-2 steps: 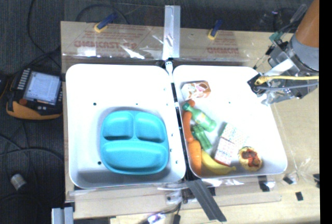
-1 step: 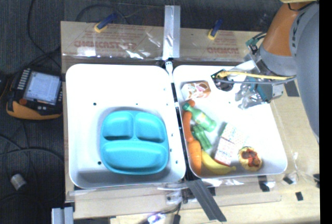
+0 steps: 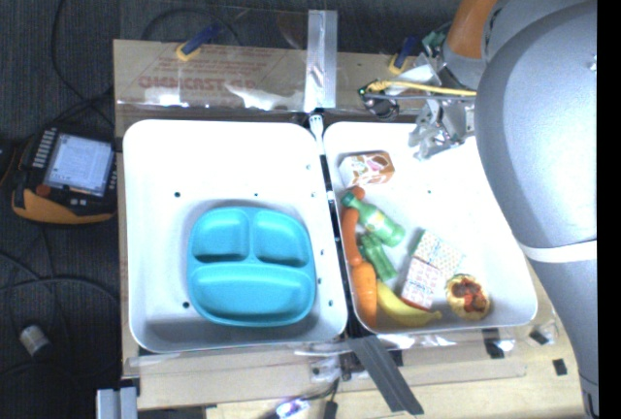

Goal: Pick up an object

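Gripper (image 3: 439,131) poised over upper edge of right bin (image 3: 456,204), apparently set to reach down for pick; whether wide or narrow, cannot tell. Nothing seen held. Candidate objects clustered along left wall and lower part of that bin, likely slid there on slant: carrot (image 3: 357,267), banana (image 3: 403,307), green bottle (image 3: 376,221), patterned box (image 3: 427,269). All below and left of gripper, well apart. Blue divided plate (image 3: 252,262) alone in left bin (image 3: 155,213)

Blue tray (image 3: 254,264); handheld pendant (image 3: 70,175) on floor.
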Motion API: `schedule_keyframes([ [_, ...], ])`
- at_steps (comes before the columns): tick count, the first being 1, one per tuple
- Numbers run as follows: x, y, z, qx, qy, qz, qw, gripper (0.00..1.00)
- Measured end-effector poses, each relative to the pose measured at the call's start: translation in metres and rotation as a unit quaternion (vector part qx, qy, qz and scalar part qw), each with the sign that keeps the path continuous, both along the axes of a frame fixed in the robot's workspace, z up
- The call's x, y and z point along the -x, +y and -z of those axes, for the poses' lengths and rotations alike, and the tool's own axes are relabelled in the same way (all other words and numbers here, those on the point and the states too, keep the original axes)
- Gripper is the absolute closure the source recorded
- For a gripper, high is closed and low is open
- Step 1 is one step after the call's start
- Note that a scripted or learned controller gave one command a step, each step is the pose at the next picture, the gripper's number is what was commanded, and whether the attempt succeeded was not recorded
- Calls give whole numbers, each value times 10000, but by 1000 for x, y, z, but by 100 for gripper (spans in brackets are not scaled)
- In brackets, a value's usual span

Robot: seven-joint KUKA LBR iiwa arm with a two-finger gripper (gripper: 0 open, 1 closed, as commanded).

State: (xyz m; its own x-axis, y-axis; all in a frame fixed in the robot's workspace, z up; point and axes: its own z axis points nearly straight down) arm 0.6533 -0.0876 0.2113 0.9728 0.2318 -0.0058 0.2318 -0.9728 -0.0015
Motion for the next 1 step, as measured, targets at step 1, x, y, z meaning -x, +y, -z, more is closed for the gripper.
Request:
schedule_keyframes([
  [1,-7,10,11,15,-3,-187,9998,100],
])
